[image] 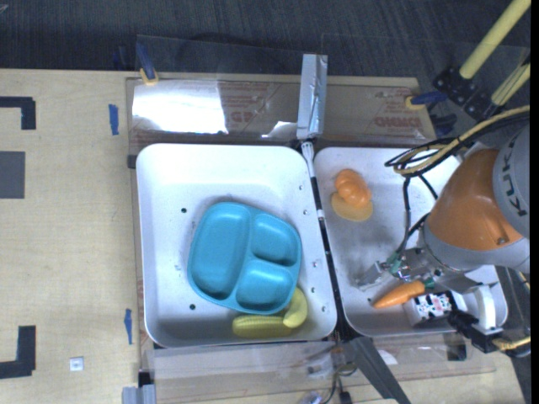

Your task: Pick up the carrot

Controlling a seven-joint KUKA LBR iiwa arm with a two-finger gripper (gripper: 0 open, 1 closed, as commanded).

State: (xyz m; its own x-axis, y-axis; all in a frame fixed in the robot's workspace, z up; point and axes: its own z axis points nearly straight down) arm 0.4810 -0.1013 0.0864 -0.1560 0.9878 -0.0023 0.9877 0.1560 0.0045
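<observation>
The carrot (397, 295) is a small orange cone lying in the right bin (370, 251), near its front edge, with its thin tip pointing left. My gripper (408, 268) hangs low over the bin just above the carrot's thick end, close to it or touching it. The arm's grey wrist and orange band cover the space behind it, so I cannot make out whether the carrot is in its grip.
An orange duck-shaped toy (352, 195) sits at the back of the right bin. A small white printed object (429, 306) lies just right of the carrot. The left bin (160, 225) holds a blue divided plate (244, 255) and a yellow banana (271, 320).
</observation>
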